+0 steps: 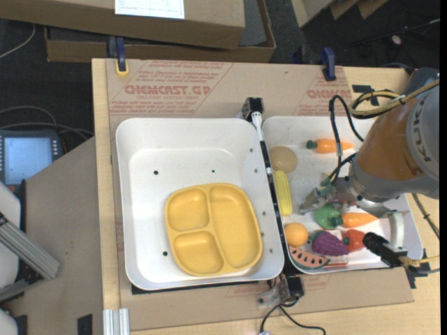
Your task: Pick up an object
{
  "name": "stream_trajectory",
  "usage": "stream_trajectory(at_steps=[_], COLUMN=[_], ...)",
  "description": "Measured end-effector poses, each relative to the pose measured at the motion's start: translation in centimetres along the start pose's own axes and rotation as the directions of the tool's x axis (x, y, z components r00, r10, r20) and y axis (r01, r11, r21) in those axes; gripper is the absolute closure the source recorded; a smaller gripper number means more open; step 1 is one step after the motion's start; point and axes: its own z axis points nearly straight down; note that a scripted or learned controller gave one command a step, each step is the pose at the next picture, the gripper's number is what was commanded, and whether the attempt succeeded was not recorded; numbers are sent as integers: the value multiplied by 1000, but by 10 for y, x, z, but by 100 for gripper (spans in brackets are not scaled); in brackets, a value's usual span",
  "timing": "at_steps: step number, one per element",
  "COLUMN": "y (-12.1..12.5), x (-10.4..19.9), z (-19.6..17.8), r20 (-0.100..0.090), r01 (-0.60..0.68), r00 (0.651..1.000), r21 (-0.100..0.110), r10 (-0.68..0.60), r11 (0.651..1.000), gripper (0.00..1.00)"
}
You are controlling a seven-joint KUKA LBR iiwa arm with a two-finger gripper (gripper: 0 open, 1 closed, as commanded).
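Camera view: the arm's end effector (323,199) sits low in the right bin (302,128) among toy foods, beside the corn cob (283,191); its opening cannot be told. Left bin (133,208) holds a yellow divided tray (211,227).

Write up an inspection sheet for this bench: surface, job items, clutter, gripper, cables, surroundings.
Surface: brown board printed with red lettering, bearing two white bins, the left bin and the right bin.
Job's things: in the right bin, toy food: corn cob, beige round piece, small carrot, orange, purple grapes, watermelon slice, green piece, another carrot.
Clutter: yellow three-compartment tray in the left bin.
Gripper: gripper low over the right bin's middle; finger state not readable.
Cables: black cables looping along the arm.
Surroundings: cardboard box behind the bench; screen at the left.
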Motion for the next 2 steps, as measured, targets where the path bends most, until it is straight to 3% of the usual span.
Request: stream_trajectory(at_steps=[1,2], y=[4,54], x=[-26,12], z=[-1,-1], r20=[5,4], r01=[-3,4], r00=[1000,1000], r21=[-6,-9], r10=[3,-4], r11=[1000,1000], gripper=[0,0])
